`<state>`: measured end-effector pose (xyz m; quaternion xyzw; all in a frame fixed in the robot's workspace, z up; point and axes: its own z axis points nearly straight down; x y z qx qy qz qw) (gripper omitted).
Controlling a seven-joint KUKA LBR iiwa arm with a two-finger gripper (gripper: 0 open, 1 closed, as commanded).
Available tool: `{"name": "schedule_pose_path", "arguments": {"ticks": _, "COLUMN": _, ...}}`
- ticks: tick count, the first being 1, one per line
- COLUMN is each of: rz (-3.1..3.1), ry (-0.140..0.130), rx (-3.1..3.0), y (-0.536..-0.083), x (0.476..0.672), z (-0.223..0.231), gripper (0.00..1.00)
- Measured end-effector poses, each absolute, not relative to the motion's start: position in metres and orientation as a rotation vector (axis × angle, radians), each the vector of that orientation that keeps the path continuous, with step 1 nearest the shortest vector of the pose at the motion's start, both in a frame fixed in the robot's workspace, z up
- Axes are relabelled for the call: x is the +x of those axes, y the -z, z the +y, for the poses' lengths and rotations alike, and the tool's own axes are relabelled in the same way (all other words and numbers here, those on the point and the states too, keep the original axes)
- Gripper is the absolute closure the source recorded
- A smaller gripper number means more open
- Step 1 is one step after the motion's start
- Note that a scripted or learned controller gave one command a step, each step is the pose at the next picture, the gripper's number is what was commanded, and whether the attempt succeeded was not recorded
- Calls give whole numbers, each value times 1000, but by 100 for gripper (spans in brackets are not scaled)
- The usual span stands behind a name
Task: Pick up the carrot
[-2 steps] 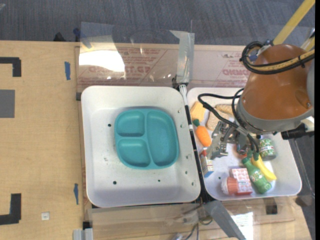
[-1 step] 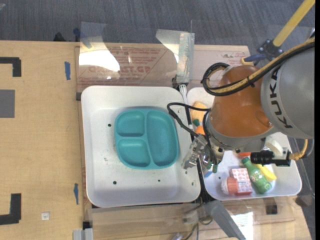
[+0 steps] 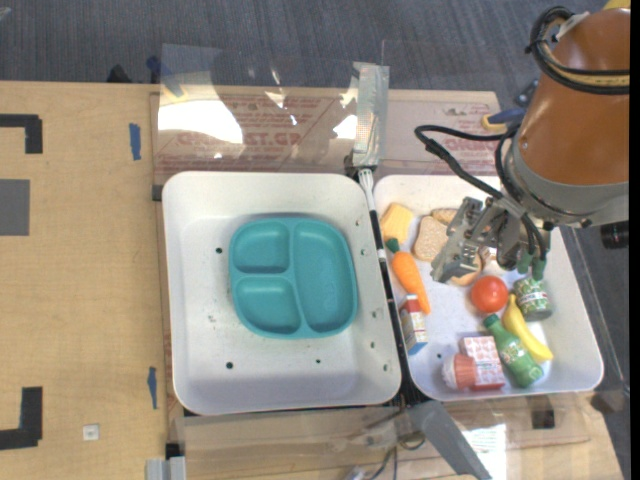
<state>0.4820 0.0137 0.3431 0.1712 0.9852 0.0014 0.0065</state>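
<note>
The orange carrot (image 3: pixel 409 277) with a green top lies in the right bin (image 3: pixel 585 353), close to its left wall, pointing down toward the front. My gripper (image 3: pixel 456 260) hangs over the middle of that bin, a short way to the right of the carrot and apart from it. Nothing shows between its fingers (image 3: pixel 449 266), which look slightly parted.
The left bin (image 3: pixel 195 298) holds a teal divided plate (image 3: pixel 293 275). Around the carrot lie a yellow cheese wedge (image 3: pixel 396 222), a cracker (image 3: pixel 430 236), a tomato (image 3: pixel 489 294), a banana (image 3: pixel 528 332), a green bottle (image 3: pixel 514 350), a small ketchup bottle (image 3: pixel 413 325) and a red packet (image 3: pixel 477 362).
</note>
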Motion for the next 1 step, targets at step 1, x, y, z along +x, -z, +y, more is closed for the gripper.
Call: {"name": "schedule_pose_path", "arguments": {"ticks": 1, "rz": 3138, "ry": -2, "rx": -88, "y": -281, "x": 481, "z": 50, "gripper": 100}}
